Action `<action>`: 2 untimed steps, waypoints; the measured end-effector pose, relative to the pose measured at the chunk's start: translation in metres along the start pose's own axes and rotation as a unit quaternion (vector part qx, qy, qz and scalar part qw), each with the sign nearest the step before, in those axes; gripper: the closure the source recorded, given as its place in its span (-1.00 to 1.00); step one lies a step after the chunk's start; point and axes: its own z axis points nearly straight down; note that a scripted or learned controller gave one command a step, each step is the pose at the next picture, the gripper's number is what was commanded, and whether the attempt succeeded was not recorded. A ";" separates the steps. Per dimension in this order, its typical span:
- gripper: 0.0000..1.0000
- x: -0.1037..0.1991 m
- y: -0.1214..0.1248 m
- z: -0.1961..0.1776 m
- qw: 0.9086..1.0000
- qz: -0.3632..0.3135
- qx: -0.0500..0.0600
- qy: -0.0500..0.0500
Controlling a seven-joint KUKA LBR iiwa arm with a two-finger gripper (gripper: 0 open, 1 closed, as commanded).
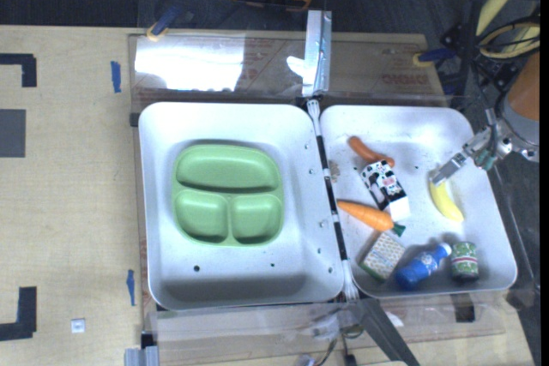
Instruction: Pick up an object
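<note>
banana (447, 201), top end under pincer (453, 165), arm cropped

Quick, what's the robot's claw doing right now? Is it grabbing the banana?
Gripper: hanging just above the banana in the right bin; nothing seen between its fingers, and open or closed cannot be told.
</note>
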 end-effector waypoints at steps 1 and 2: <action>-1.00 -0.001 -0.003 0.000 1.000 -0.031 0.000 -0.001; -1.00 0.025 -0.019 0.039 0.995 -0.098 0.013 0.031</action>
